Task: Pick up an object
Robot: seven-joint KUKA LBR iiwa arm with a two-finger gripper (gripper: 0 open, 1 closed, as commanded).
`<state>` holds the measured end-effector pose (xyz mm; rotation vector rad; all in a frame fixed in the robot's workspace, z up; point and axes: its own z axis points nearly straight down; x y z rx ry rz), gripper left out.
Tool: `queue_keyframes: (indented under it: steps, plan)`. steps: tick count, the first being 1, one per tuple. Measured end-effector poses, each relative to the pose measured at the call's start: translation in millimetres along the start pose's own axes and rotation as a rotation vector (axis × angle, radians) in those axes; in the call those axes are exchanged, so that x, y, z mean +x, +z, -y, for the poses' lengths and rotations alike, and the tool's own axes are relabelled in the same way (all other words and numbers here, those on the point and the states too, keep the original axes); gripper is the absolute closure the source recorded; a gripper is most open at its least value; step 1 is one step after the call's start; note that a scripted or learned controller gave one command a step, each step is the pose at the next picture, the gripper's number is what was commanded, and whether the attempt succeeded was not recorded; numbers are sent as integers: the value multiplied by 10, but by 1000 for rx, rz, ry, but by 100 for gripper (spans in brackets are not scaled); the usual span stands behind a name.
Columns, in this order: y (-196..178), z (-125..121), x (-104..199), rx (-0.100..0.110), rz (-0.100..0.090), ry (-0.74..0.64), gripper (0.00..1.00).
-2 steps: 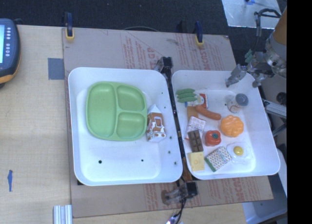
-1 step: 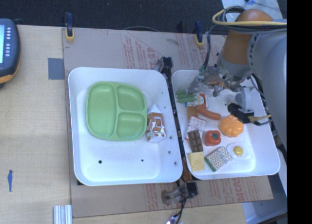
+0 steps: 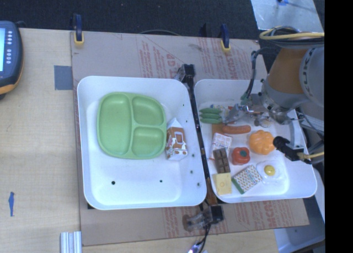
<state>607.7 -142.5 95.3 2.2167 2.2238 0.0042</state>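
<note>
Bright, even overhead light; soft, slightly blurry picture.

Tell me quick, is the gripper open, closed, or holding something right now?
Gripper: cannot be told; it sits low in the right white bin near the green toy vegetable.

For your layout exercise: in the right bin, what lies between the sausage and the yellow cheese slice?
In the camera view, the chocolate bar lies between the sausage and the cheese slice.

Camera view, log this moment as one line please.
grey two-finger gripper: over right white bin, near green toy beans | green divided plate: left white bin | nothing seen held
</note>
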Motion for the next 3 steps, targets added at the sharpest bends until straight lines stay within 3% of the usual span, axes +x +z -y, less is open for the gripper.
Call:
queue_keyframes:
  steps: [1, 2, 3]
  plan:
    - [38, 940, 301, 15, -2, 0, 0]
    - [-85, 885, 279, 6, 1, -4, 100]
    - [-1009, 913, 1021, 2, -1, -6, 100]
